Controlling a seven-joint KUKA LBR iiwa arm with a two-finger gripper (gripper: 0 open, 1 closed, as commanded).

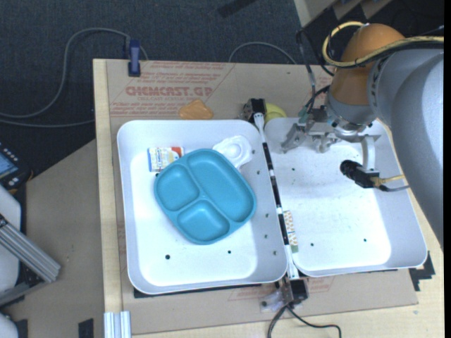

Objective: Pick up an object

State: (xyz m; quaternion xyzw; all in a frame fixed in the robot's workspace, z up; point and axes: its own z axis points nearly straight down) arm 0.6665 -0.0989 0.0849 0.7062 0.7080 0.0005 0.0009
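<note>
a blue clip [134, 57] sits on the bench's [211, 79] far-left edge.

1. Robotics lab or test cell, not a home.
2. Plywood tabletop [176, 83] stamped with a red supplier mark, set on dark carpet [49, 13].
3. Two shallow white bins [204, 266] clamped side by side along a black centre strip.
4. Loose cables [70, 48] trailing over the floor, another plugged in below the tabletop's near edge.
5. Aluminium framing [28, 252] at lower left.
6. Grey industrial arm [412, 97] with an orange band, wired.

grey arm [416, 97] with an orange band [359, 62], yellow and black cables looped above it.
</note>
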